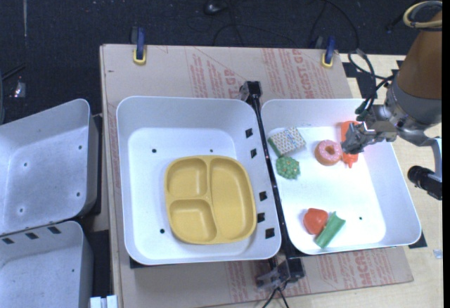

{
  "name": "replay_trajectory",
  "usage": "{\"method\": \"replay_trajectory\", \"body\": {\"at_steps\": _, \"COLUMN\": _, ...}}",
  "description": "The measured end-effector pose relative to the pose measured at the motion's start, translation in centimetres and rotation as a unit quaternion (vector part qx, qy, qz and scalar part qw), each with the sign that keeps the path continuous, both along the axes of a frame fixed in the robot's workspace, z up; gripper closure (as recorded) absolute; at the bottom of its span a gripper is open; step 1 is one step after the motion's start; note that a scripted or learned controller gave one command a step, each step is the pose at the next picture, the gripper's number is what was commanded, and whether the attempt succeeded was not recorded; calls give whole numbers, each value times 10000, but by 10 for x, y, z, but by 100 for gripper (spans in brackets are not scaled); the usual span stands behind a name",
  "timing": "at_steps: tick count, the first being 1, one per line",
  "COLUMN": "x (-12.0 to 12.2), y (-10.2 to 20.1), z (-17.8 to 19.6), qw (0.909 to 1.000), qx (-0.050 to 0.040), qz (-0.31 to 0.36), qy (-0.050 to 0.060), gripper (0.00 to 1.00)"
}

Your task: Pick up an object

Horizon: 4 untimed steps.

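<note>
At the near edge of the right-hand bin (394,187), a red piece (316,219) and a green piece (330,229) are seen lying against each other, the green one slanted across the red one's right side. Level with them in the left-hand bin (140,159), a yellow tray (209,198) with three compartments is laid flat, nothing resting in it.

Farther back in the right-hand bin, a leafy green lump (287,168) is found by the dividing wall, and just behind it a small patterned block (287,139), tilted. To their right a pink ring-shaped doughnut (328,152) is set, and just beside it an orange-red object (349,141), partly covered by the arm.

The gripper (360,136) is poised low over that orange-red object at the bin's far right. Whether it is open, closed or holding anything cannot be told.

For a clean pick, it is judged that the descent should be centred on the orange-red object alone, kept apart from the doughnut and the bin wall, and the closure completed before lifting straight up.

Counted: two bins, one tray, six small objects, all six in the right-hand bin.
</note>
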State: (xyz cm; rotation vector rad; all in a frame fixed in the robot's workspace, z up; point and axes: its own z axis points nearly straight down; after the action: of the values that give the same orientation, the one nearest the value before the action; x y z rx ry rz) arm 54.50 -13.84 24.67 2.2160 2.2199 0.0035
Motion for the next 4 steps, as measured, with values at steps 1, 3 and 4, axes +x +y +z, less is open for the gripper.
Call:
{"method": "replay_trajectory", "body": {"at_steps": 1, "x": 1, "y": 0, "z": 52, "qw": 10000, "qx": -1, "qz": 9, "qy": -5, "gripper": 100}}
{"method": "replay_trajectory", "body": {"at_steps": 3, "x": -21, "y": 105, "z": 27, "qw": 10000, "qx": 17, "qz": 31, "qy": 35, "gripper": 100}}
{"method": "replay_trajectory", "body": {"at_steps": 4, "x": -28, "y": 159, "z": 3, "qw": 10000, "qx": 16, "qz": 30, "qy": 42, "gripper": 100}}
